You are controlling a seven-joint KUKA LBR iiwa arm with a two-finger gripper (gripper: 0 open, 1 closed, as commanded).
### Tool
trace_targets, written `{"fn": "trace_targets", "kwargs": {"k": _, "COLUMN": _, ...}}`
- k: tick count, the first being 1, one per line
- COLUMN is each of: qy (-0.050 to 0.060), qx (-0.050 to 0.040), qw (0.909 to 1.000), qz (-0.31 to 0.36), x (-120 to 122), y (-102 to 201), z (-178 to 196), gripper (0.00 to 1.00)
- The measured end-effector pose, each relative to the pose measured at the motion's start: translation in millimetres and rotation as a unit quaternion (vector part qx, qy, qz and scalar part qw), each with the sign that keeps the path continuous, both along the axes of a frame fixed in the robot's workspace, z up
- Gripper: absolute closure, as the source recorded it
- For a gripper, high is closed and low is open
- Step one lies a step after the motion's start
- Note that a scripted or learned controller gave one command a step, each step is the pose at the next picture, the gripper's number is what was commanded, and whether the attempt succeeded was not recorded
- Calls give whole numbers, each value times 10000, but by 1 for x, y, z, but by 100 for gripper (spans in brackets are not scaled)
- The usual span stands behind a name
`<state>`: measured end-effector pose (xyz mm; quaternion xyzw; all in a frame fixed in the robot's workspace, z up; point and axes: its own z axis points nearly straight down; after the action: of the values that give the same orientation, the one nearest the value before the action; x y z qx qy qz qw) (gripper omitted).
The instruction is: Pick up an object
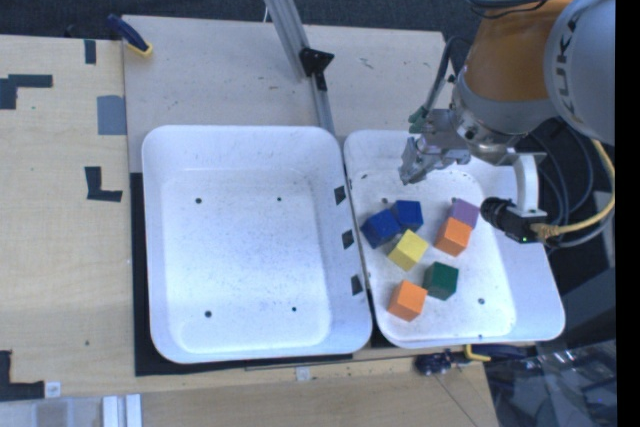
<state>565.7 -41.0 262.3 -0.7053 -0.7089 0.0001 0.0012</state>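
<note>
The right bin [520, 315] holds several small blocks. Two blue blocks [392, 221] lie together beside a yellow block [408, 249]. A green block [440, 280] and an orange block [406, 300] sit nearer the front. Another orange block [453, 236] touches a purple block [463, 211] to the right. My gripper [418, 167] hangs over the bin's back part, above and just behind the blue blocks. Nothing shows between its fingers.
The left bin [160, 215] stands beside the right one, sharing a middle rim. A slanted metal post [285, 10] rises behind the bins. A blue and yellow tool [130, 35] lies on the bench at the back left. Cables loop at the right.
</note>
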Motion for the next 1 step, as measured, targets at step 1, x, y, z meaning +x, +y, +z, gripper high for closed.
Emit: {"fn": "trace_targets", "kwargs": {"k": 1, "qy": 3, "qx": 0, "qw": 10000, "qz": 8, "x": -10, "y": 47, "z": 0, "gripper": 100}}
